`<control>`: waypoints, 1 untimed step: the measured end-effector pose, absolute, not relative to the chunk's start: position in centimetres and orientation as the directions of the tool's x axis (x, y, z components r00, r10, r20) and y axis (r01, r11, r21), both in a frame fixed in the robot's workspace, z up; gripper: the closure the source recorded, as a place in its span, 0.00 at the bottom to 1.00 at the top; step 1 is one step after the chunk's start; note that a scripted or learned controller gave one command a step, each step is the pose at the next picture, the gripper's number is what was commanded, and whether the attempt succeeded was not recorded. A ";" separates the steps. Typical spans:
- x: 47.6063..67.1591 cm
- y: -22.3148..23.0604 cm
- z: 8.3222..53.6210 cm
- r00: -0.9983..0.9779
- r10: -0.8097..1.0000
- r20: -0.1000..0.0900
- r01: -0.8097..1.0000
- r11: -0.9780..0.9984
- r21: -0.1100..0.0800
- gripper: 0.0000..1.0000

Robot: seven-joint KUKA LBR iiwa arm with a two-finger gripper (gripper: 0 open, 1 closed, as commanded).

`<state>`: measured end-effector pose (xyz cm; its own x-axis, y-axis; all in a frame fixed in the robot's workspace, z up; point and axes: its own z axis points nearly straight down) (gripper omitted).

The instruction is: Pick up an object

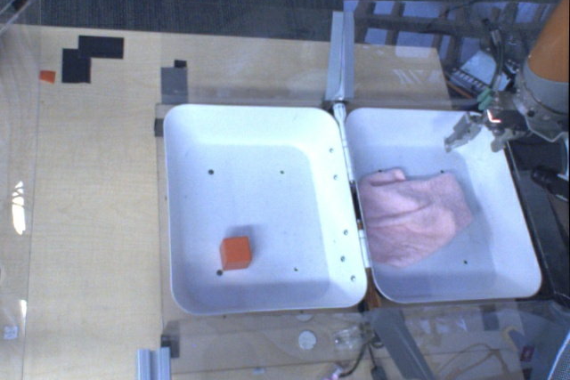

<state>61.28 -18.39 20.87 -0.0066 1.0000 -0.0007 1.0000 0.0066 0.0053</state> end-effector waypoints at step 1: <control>57.8 -16.4 22.0 0.089 0.996 0.000 0.996 -0.089 0.006 0.00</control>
<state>57.77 -16.37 22.05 0.0889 0.9960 0.0005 0.9960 -0.0889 0.0062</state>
